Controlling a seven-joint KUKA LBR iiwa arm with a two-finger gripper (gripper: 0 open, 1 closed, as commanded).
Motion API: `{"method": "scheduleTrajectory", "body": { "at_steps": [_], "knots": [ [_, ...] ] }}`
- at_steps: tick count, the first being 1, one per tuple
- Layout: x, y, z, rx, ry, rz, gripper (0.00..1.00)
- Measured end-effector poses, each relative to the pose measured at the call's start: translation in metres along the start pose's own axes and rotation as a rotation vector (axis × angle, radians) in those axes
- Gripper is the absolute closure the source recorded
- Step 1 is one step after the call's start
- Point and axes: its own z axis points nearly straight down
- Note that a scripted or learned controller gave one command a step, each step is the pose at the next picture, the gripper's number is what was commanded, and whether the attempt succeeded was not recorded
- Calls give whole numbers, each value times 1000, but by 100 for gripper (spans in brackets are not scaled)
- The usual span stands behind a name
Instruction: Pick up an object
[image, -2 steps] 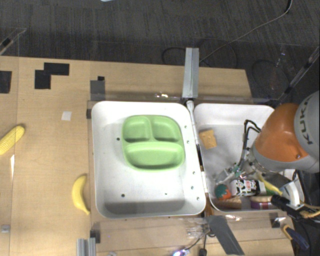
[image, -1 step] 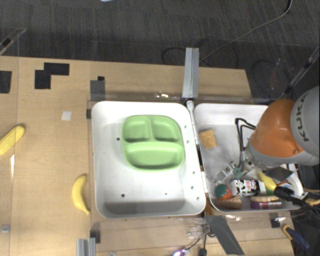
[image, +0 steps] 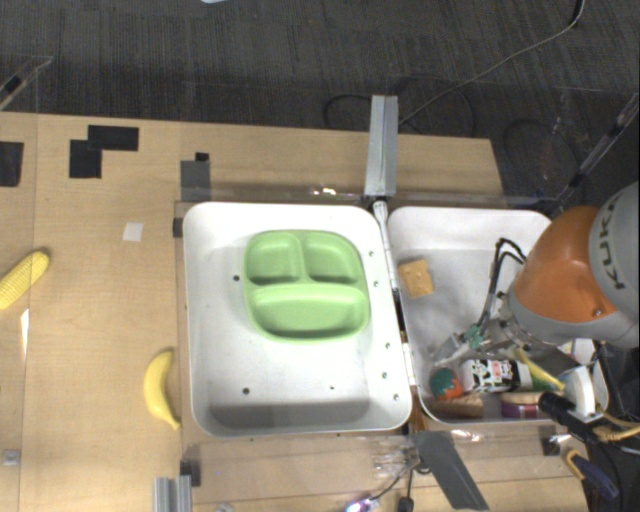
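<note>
Green tray (image: 304, 283) in left bin (image: 210, 300)

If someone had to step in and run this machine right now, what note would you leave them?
Tool: low in the right bin, over the pile at its near end; whether it grips anything cannot be told.
Things: tan cracker-like square lies apart in that bin; a small black-and-white bottle, a green piece and more clutter lie under the arm.
Left bin: green divided tray.
Done: nothing visibly lifted.
Left: grasp one object and raise it.
</note>
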Motion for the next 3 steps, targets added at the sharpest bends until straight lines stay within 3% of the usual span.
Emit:
{"method": "scheduleTrajectory", "body": {
  "at_steps": [1,2,3],
  "knots": [
    [-5,39,2,5,-3,320,0],
    [-14,-4,0,1,-5,284,0],
    [25,3,-93,15,-1,199,0]
  ]
}}
